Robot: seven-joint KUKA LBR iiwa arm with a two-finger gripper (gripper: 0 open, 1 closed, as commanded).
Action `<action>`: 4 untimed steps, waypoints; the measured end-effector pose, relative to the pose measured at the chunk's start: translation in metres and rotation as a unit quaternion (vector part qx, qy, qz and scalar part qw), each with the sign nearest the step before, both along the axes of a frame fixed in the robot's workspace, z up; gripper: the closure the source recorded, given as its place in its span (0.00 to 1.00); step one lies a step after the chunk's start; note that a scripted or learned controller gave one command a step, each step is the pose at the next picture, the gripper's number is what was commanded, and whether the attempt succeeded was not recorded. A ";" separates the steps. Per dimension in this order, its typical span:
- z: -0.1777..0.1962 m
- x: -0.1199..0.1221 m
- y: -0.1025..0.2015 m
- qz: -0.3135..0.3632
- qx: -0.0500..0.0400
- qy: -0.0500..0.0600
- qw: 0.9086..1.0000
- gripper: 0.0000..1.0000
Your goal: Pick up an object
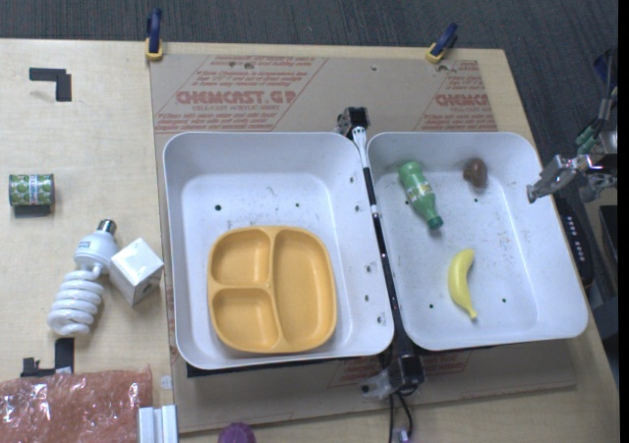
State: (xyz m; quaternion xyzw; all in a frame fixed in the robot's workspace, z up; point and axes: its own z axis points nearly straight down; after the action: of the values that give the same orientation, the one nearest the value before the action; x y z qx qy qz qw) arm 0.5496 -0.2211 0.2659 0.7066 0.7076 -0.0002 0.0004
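We see two white bins side by side on the bench. The right bin [550,323] holds three things. A green bottle [421,193] lies on its side near the far edge, its long axis running at a slant from the far left toward the near right, with the narrower cap end toward the near right. A yellow banana [462,282] lies nearer the near edge, roughly mid-bin, its long axis running mostly far-to-near, with a slight curve and its lower tip pointing toward the near right corner. A small brown round object [476,172] sits close to the far edge, right of the bottle and apart from it.

The gripper [543,187] shows at the right edge of the right bin, over its rim toward the far right corner. We cannot tell how it is set, as it is small and partly blurred. Nothing shows between its tips. The brown object lies to its left, near but apart; the bottle lies further left; the banana is well apart, toward the near edge and left of it.

The left bin [187,176] carries a yellow divided plate [272,289] with three compartments, set toward its near edge.
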 end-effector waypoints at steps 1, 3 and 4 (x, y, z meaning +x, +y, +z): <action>-0.109 0.031 -0.001 0.001 0.000 0.000 1.000 0.00; -0.174 -0.059 0.118 -0.001 0.001 0.000 1.000 0.00; -0.164 -0.057 0.117 -0.003 0.000 -0.001 1.000 1.00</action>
State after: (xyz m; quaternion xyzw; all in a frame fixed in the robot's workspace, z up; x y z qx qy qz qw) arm 0.4922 -0.1042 0.1019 0.7084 0.7058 0.0004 0.0010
